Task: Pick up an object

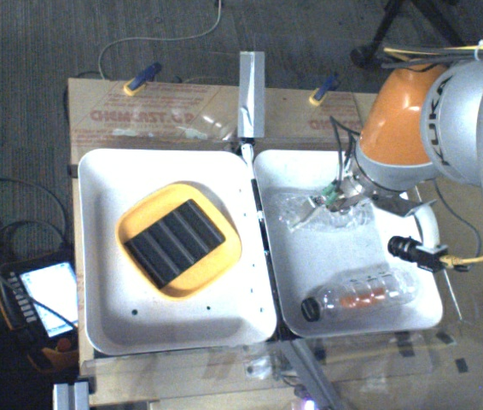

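Roughly left-right lies the bottle (pixel 359 294), cap leftward; pincer (pixel 337 195) state perhaps hidden

My arm (pixel 468 118) is a thick, rounded grey casing with a glossy orange band (pixel 404 118) above the wrist and dark "KUKA" lettering on the grey. Thin black cables (pixel 341 139) run along my wrist, and a yellow one crosses my top.

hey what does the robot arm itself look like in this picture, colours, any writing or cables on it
The arm is a thick, rounded grey body with a glossy orange band above the wrist. Dark KUKA lettering runs along the grey shell beside the orange. Thin dark cables trail down near the wrist toward the tool, a small dark part with a touch of green.
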You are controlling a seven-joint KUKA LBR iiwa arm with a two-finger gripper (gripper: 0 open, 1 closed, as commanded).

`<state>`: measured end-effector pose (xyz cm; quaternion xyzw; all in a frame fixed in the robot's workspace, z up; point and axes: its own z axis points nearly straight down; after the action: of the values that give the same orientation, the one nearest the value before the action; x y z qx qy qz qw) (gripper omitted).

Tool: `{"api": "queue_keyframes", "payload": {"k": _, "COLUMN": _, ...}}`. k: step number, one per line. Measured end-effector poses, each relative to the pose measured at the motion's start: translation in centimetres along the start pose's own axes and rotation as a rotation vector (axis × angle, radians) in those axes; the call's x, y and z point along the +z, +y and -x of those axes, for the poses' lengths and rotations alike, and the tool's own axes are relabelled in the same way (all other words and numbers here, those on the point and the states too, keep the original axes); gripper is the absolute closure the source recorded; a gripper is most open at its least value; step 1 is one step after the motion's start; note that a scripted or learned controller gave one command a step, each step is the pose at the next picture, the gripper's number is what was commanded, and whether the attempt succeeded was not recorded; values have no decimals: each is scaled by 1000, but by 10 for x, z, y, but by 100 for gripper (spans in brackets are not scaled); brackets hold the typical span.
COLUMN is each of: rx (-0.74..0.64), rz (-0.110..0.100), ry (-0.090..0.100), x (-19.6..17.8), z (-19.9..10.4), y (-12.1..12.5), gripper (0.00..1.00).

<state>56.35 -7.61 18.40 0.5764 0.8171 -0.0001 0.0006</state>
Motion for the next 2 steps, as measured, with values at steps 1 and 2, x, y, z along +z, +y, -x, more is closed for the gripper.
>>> {"api": "queue_keyframes", "payload": {"k": 1, "rx": -1, "rz": 0, "ry": -2, "x": -9, "z": 0, "y": 1, "gripper": 100}}
{"api": "queue_keyframes", "payload": {"k": 2, "rx": -1, "rz": 0, "ry": -3, "x": -9, "z": 0, "y": 1, "gripper": 0}}
